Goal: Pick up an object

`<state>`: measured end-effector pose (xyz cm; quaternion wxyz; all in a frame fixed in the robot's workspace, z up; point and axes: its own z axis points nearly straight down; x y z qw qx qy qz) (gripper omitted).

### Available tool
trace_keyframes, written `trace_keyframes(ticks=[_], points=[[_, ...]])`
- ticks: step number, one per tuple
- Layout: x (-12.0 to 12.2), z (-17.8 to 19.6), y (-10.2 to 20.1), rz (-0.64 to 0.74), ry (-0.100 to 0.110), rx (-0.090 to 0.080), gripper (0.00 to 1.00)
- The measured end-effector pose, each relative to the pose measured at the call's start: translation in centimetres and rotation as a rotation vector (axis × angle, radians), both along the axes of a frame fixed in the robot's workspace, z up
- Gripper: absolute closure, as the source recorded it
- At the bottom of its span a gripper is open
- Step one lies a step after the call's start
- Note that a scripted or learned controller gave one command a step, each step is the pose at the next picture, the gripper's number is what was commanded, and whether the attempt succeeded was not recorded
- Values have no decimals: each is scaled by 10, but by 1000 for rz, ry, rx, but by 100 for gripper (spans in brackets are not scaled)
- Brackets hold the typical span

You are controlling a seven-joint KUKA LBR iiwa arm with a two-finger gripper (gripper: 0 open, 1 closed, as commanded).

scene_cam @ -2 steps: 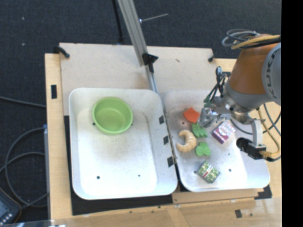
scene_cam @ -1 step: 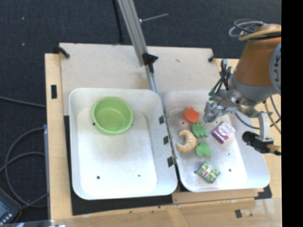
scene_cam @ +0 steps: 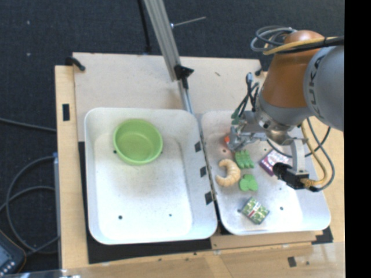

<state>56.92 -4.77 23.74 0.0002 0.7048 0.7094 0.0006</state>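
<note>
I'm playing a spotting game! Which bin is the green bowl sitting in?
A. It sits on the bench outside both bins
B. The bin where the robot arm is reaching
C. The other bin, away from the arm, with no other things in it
C: the green bowl sits alone in the left-hand bin, while the gripper is over the right-hand bin beside the croissant.

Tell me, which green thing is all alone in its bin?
The green bowl, alone in the left bin. The other green pieces share the right bin with other toys.
</note>
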Motion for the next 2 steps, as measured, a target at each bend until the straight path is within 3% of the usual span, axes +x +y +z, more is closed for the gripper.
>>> trace_keyframes(ticks=[2], points=[[22, -14, 96, -3, 1, 0, 100]])
